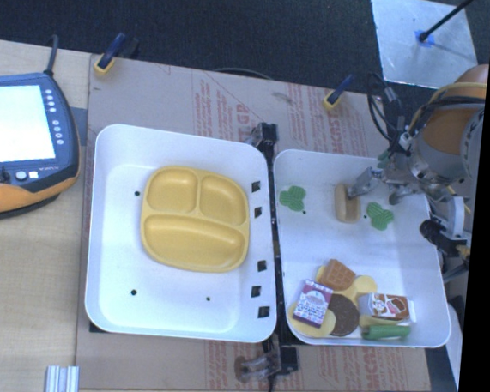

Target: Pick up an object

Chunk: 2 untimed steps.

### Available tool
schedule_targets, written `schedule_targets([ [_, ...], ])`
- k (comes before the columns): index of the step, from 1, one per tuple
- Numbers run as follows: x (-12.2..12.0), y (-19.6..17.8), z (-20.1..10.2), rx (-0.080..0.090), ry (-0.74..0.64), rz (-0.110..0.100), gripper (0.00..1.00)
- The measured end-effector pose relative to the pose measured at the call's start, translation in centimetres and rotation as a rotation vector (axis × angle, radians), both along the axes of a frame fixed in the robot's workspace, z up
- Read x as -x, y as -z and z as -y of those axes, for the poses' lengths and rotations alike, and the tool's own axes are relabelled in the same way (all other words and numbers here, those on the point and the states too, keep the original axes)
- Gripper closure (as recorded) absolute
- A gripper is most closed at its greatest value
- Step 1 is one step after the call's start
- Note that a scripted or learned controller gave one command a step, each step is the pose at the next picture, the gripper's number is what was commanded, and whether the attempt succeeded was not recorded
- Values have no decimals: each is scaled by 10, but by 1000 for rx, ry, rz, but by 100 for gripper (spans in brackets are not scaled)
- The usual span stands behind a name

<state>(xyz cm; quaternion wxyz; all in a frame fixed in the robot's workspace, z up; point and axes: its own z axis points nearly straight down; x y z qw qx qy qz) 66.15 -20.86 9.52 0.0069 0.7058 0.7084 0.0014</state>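
From the overhead camera I'm watching the claw hanging over the far end of the right bin, right beside a tan block and two green pieces, probably lining up a grab. Can't tell if it's open or closed. The yellow tray is sitting in the left bin. The snack packet label is too blurry to read.

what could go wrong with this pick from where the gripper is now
1. The gripper sits by the tan block near the right bin's far wall; a slanted approach may nudge the block aside rather than grasp it.
2. A green clover piece lies close beside the block and could get knocked.
3. The pile of toy food is tightly packed, so a pick there may drag neighbours.
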Motion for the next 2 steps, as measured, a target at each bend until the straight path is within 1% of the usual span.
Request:
schedule_targets([
  [1, 113, 1, 4, -8, 3, -14, 0],
  [2, 32, -8, -34, -8, -6, -6, 0],
])
